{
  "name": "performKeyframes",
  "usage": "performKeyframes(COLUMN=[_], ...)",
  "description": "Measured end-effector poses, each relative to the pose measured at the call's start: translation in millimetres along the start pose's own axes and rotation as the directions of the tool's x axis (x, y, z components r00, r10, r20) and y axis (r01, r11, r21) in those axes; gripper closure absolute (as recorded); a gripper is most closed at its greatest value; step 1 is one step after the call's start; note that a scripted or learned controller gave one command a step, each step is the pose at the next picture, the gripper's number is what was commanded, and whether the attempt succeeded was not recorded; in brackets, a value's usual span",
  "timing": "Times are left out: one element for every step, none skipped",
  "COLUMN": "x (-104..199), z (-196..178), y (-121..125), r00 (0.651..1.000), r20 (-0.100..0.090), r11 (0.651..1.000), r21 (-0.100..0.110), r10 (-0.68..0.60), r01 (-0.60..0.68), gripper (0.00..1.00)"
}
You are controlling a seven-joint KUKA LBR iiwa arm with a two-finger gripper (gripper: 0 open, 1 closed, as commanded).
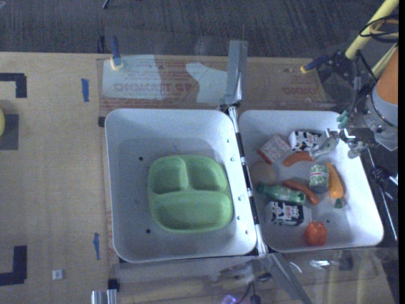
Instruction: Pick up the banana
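From my end the gripper (329, 142) hung over the right bin's (367, 233) far edge; honestly couldn't tell if its fingers were open or holding anything.

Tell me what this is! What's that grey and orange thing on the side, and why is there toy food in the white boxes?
That thing is a robot arm. At its tip is a gripper, a hand with two fingers. One camera looks down from above the bench. Two white bins sit side by side. The left bin holds a green divided plate. The right bin holds the toy food: a green bottle, a tomato, a carrot, small cartons and more. The gripper hangs over the right bin's top corner. I can't see anything held in it, and I can't pick out the banana for sure.
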State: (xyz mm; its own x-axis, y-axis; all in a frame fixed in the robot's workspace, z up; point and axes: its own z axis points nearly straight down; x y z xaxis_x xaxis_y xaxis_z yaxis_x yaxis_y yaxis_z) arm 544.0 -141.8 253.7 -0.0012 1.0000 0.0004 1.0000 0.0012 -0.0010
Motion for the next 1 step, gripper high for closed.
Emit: performKeyframes(x=[107.7], z=[70.2], y=[-65.2], r00=[0.952], r20=[0.0], r11=[0.952], r21=[0.005], r10=[0.306], r01=[-0.306], gripper=[0.0])
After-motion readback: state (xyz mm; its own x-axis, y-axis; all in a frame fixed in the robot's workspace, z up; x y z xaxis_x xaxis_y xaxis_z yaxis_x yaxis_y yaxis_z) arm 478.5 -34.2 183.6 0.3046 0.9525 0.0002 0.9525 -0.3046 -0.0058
